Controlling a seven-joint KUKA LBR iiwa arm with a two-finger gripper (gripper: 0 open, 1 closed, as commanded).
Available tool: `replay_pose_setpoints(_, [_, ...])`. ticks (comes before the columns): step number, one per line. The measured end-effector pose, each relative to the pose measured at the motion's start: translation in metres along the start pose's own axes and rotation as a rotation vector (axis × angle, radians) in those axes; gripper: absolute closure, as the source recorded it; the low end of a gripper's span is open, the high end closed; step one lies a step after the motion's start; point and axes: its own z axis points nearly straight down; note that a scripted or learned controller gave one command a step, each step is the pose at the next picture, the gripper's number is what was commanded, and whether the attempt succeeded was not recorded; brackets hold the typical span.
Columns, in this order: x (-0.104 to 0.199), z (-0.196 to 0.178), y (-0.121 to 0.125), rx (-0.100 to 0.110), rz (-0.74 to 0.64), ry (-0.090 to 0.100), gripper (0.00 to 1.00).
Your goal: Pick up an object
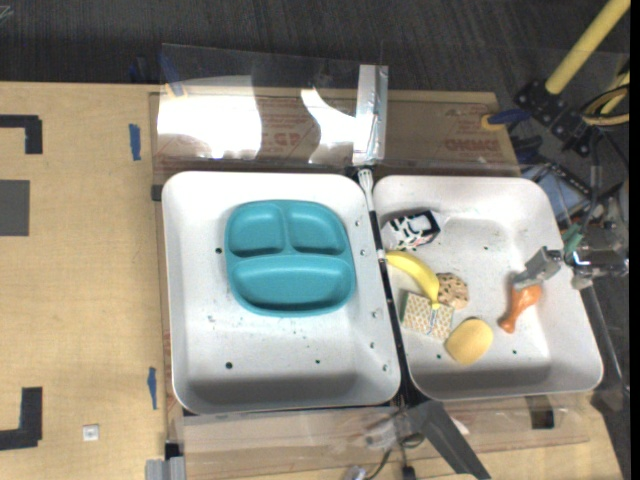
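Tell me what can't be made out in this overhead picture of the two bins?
- Gripper: too small and blurred in the camera view to read how it meets the orange object.
- Arm: cut off by the right edge.
- Black-and-white item: too small to identify.
- Cracker: partly covered by the banana and cookie.

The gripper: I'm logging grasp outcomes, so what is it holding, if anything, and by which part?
Cannot be told. The gripper sits at the upper end of the orange toy carrot in the right bin, but a hold isn't visible.
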Motion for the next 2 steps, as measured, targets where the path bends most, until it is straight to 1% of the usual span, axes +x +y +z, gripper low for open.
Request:
replay_pose_setpoints(1, [0.01, 0.127, -0.008, 0.005, 0.158, 0.001, 0.0])
replay_pose_setpoints(2, [-0.027, 0.154, 0.034, -0.006, -0.063, 0.0, 0.0])
